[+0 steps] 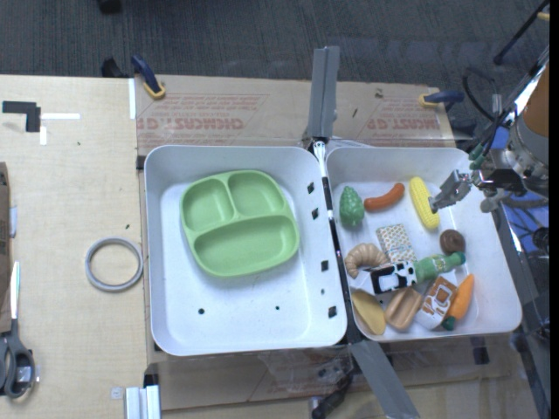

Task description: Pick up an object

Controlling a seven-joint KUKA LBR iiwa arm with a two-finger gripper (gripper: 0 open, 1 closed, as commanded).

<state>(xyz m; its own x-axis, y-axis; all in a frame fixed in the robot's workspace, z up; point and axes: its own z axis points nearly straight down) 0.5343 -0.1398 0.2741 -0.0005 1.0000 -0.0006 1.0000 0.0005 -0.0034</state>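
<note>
The right bin (pixel 494 234) holds several toy foods: a yellow corn cob (pixel 424 202), an orange-red sausage (pixel 384 197), a green vegetable (pixel 351 206), a croissant (pixel 365 256), a cracker (pixel 395 240), a brown round piece (pixel 452 241), a green bottle (pixel 434 265), a carrot (pixel 460 297), a black-and-white cow figure (pixel 392 278) and a bread roll (pixel 403 307). My gripper (pixel 452 188) hangs over the bin's upper right part, just right of the corn cob, with nothing between its fingers.
The left bin (pixel 166 260) holds a green divided plate (pixel 240 222). A tape ring (pixel 114 263) and scissors (pixel 15 356) lie on the bench to the left. A grey post (pixel 324 90) stands behind the bins' junction. Clamps (pixel 149 77) sit at the back.
</note>
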